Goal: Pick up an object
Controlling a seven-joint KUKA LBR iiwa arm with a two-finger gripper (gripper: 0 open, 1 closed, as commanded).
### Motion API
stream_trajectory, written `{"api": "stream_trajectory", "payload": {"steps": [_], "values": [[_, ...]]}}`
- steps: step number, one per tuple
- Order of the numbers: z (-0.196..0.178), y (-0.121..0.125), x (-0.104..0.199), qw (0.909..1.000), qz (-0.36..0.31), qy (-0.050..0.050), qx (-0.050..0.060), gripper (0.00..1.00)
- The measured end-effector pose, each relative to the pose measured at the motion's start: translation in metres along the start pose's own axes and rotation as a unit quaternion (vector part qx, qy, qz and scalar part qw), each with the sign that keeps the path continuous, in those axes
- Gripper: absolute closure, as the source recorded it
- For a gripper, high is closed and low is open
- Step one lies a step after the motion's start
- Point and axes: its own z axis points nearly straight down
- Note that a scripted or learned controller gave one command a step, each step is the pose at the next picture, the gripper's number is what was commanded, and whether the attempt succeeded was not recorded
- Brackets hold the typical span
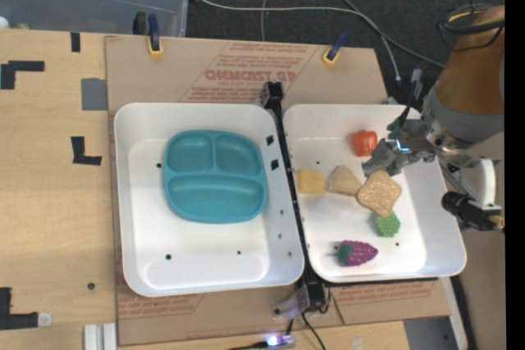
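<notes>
The dark two-finger end effector (384, 162) hovers mid-right over a tan square cracker (379, 193) (finger state: cannot tell).

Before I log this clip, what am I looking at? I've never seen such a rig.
One camera looks down at a slant on a bench with two white bins. The left bin holds a teal divided plate. The right bin holds toy food: a red tomato, two yellowish wedges, a tan cracker, a green piece and purple grapes. The grey and orange arm reaches in from the right; its claw hangs above the cracker. Whether it grips anything isn't clear.
</notes>
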Motion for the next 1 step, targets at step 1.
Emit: {"api": "stream_trajectory", "payload": {"steps": [1], "values": [[0.0008,0.0123,0.0582,1.0,-0.003,0.001,0.002,1.0]]}}
